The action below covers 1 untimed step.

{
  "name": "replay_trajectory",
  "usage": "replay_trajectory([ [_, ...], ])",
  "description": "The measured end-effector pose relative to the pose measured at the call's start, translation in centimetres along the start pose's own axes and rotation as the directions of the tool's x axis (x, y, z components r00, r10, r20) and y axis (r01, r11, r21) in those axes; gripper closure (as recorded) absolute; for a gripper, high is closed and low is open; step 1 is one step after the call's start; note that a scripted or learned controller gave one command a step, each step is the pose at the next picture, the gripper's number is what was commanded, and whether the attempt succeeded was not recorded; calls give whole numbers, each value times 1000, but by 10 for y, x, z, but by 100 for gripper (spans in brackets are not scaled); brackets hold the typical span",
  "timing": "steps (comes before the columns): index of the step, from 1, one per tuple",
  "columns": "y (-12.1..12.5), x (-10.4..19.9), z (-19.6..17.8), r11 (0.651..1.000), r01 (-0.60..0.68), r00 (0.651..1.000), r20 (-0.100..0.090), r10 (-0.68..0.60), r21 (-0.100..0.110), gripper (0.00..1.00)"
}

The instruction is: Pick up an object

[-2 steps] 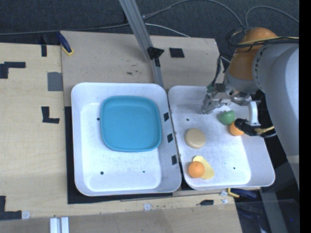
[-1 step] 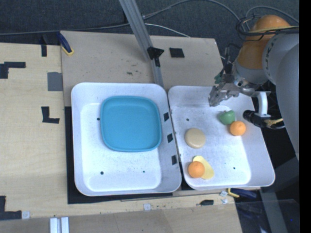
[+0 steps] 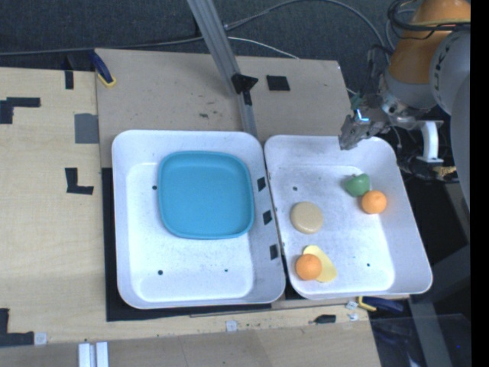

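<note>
Gripper (image 3: pixel 353 134) hovering over far rim of right bin (image 3: pixel 397 270); finger state not discernible. Lying in right bin: green object (image 3: pixel 356 183) touching orange ball (image 3: pixel 374 202); beige disc (image 3: pixel 307 217) sitting mid-bin; second orange ball (image 3: pixel 308 267) resting against yellow piece (image 3: pixel 325 264). Left bin (image 3: pixel 134 205) holding blue plate (image 3: pixel 205 194).

Arm (image 3: pixel 428 44) cut off by the right and top edges of the view, base out of frame. Gripper (image 3: pixel 353 138) at the far edge of the right bin (image 3: pixel 397 281), too small and dark to resolve; finger spacing not readable. Yellow object (image 3: pixel 325 266) near the right bin's near edge partly covered by an orange ball (image 3: pixel 308 267); shape not determinable. Green object (image 3: pixel 356 183) touching a second orange ball (image 3: pixel 374 202); type not identifiable.
</note>
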State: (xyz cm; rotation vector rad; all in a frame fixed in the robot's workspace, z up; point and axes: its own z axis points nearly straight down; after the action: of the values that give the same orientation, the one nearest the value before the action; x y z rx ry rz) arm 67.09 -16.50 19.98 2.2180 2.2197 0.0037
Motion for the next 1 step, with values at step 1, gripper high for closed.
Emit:
replay_trajectory([
  [1, 1, 0, -53, 1000, 0, 1000, 0, 0, 0, 100],
])
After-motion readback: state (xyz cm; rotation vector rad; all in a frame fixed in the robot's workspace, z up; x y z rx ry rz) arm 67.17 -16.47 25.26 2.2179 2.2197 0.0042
